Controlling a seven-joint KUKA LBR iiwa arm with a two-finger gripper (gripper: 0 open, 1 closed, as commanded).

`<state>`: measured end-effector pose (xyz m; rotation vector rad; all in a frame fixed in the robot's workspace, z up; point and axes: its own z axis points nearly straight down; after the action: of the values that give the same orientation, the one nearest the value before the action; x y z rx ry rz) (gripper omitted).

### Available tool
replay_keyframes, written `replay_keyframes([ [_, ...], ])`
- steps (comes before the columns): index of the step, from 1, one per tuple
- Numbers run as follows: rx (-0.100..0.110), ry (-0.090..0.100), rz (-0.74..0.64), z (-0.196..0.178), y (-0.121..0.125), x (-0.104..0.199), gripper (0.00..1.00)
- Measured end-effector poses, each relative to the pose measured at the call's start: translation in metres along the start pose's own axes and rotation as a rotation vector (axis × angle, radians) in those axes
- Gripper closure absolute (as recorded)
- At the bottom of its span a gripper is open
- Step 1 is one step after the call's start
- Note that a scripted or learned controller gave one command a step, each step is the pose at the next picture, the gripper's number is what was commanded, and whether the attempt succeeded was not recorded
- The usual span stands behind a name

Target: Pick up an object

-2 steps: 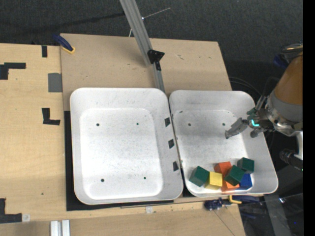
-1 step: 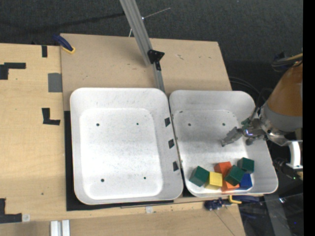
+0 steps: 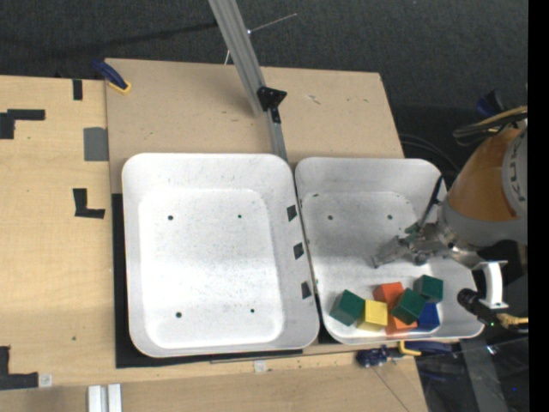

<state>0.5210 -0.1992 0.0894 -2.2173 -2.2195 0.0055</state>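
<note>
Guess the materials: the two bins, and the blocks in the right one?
Left bin and right bin: likely thin moulded plastic, matte white, with rounded corners, raised rims and grey scuffing on the floors. Blocks, such as the green block and yellow block: flat solid colours with crisp edges, so painted wood or hard plastic; the view can't settle which.
</note>
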Motion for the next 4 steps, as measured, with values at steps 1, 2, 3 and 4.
replay_keyframes([
  [1, -0.002, 0.001, 0.000, -0.013, 0.001, 0.000, 1.00],
  [2, -0.008, -0.001, 0.000, -0.058, -0.006, 0.000, 1.00],
  [3, -0.009, -0.002, 0.000, -0.100, -0.006, -0.001, 1.00],
  [4, -0.007, -0.001, -0.001, -0.122, -0.005, 0.000, 1.00],
])
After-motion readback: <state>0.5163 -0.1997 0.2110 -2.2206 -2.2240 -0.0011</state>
